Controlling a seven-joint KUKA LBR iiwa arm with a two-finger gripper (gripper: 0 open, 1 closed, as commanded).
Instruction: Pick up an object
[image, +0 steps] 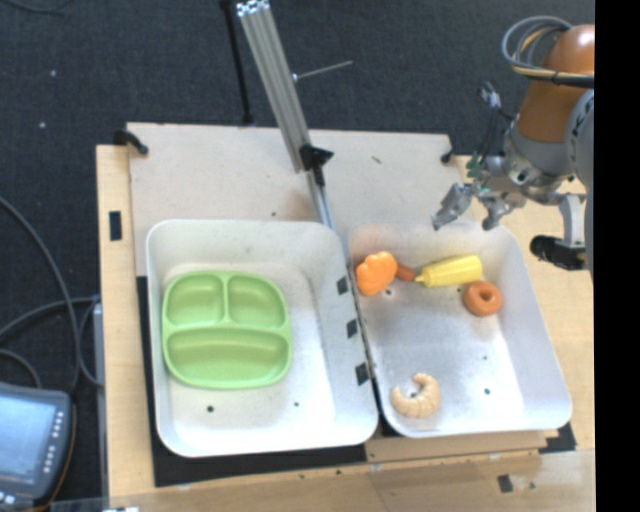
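Gripper (470, 208) hangs open and empty over the far rim of the right bin (535, 330), probably staged for a descent. Candidates all lie loose in that bin: yellow piece (451, 270) closest, then orange ring (483, 298), orange lump (376, 273), tan pastry (416, 396) at the near side. Left bin (320, 400) holds just a green divided plate (226, 330); arm is cut off at the right edge, fingertips too small to read finely.

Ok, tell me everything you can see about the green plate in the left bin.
The green plate is a light green divided tray, plastic by its look, with rounded corners. It has two small compartments at the far side and one long one at the near side. It lies flat on the floor of the left bin, toward its left half, with nothing on it.
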